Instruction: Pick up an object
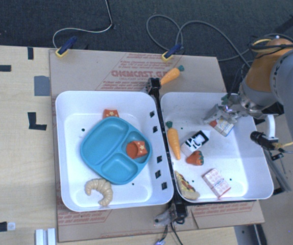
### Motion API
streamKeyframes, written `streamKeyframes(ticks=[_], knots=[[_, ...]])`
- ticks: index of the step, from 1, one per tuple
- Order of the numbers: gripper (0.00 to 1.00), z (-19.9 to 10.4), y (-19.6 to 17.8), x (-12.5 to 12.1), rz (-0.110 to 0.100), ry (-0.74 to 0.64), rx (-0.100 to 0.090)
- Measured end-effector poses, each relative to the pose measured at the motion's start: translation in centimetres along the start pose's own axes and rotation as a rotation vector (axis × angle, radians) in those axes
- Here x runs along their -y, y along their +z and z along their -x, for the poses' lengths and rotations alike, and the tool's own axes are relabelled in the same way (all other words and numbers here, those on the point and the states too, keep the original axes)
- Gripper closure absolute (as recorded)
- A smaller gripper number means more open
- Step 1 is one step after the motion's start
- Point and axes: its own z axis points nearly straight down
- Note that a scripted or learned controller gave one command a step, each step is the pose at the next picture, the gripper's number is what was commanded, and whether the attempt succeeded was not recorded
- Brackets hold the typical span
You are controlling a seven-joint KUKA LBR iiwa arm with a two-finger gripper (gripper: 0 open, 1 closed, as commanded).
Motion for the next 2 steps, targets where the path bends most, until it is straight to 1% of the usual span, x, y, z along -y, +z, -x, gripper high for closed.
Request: streamKeyframes(ticks=[1,2], knots=[[0.0,-4.5,0.0,-3.4,-0.003,0.002,0.003],[0.0,-2.2,0.1,-2.8,-0.002,0.0,0.0]])
